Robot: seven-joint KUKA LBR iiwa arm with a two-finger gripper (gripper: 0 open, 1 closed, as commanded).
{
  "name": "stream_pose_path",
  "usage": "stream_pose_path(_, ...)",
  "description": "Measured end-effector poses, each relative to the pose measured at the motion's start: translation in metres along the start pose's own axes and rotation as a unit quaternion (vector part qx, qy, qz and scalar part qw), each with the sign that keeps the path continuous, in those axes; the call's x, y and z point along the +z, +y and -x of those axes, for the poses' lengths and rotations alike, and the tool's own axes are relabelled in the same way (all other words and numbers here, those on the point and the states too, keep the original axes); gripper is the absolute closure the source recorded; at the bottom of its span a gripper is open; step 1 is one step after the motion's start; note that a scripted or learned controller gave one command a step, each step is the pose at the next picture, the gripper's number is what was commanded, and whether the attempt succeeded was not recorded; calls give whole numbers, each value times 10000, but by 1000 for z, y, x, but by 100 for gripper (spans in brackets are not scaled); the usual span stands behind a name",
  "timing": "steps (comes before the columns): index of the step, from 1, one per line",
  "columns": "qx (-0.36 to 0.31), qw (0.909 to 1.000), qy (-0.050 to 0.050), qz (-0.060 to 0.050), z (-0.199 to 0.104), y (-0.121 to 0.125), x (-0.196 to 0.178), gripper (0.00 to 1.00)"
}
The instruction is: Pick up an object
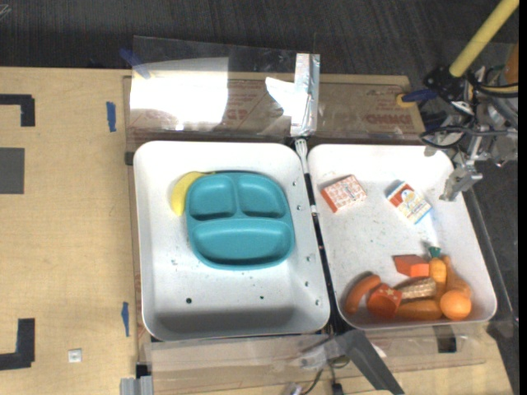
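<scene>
1. Two small cartons lie apart in the right bin (469,220): a red-and-white box (343,193) toward its left, and a white, orange and blue pack (409,202) near the middle.
2. Toy food (409,293) is heaped at the bin's near edge, with an orange ball (455,304) and a carrot (436,266).
3. The gripper (458,179) hangs at the far right corner, holding nothing; whether its claw is open or closed cannot be told.
4. The left bin (156,245) holds a teal tray (240,219) over a yellow piece (181,189).
</scene>
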State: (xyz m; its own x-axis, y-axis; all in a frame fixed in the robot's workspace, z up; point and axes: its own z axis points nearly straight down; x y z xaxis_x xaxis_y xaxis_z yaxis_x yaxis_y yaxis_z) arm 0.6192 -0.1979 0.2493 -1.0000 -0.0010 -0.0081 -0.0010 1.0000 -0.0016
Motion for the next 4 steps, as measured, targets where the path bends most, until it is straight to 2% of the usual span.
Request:
stream_pose_path(1,-1269,9919,35,19,-44,-25,124,0)
stream_pose_path(2,-916,9958,-20,-3,-103,-15,160,0)
stream_pose_path(3,-1385,9904,-18,-1,-91,-23,160,0)
stream_pose_path(4,-1495,9888,-23,-2,-91,-23,160,0)
